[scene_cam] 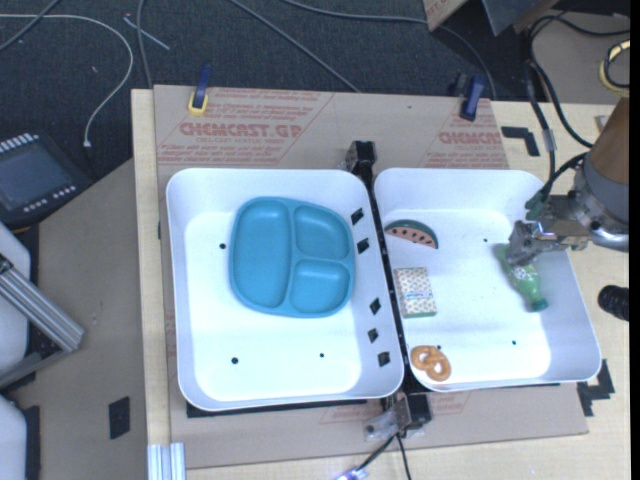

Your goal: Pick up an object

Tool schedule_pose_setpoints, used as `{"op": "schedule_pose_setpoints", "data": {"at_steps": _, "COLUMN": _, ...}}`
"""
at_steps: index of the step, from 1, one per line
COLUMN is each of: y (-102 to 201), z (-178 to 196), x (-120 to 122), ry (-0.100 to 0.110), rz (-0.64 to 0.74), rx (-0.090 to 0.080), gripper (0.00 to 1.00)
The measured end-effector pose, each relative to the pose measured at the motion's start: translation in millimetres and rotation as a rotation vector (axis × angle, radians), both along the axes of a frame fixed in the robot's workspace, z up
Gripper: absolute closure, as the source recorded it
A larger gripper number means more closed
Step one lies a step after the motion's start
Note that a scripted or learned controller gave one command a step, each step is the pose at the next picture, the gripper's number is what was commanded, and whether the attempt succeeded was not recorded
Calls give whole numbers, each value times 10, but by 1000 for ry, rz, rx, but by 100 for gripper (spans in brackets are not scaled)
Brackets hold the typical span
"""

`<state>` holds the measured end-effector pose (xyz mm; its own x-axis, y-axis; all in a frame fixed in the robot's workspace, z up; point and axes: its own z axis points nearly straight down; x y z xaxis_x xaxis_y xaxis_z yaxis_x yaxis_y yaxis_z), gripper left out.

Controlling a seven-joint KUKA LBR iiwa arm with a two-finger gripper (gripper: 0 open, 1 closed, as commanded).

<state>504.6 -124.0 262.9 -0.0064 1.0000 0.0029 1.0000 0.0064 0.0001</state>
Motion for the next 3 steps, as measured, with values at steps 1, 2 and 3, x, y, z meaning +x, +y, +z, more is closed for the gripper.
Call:
{"op": "schedule_pose_setpoints", "data": {"at_steps": 1, "y": 504, "z": 6, "x": 159, "ry": -1, "rz": 0, "rx": -1, "gripper": 100}}
{"op": "schedule_pose_setpoints", "data": {"at_steps": 2, "y": 1076, "z": -165, "x": 270, "ry": 4, "rz": 0, "rx": 0, "gripper": 100}}
{"op": "schedule_pose_setpoints", "data": {"at_steps": 3, "y": 1626, "z": -126, "x": 329, "ry": -1, "rz": 0, "rx": -1, "gripper": 100}}
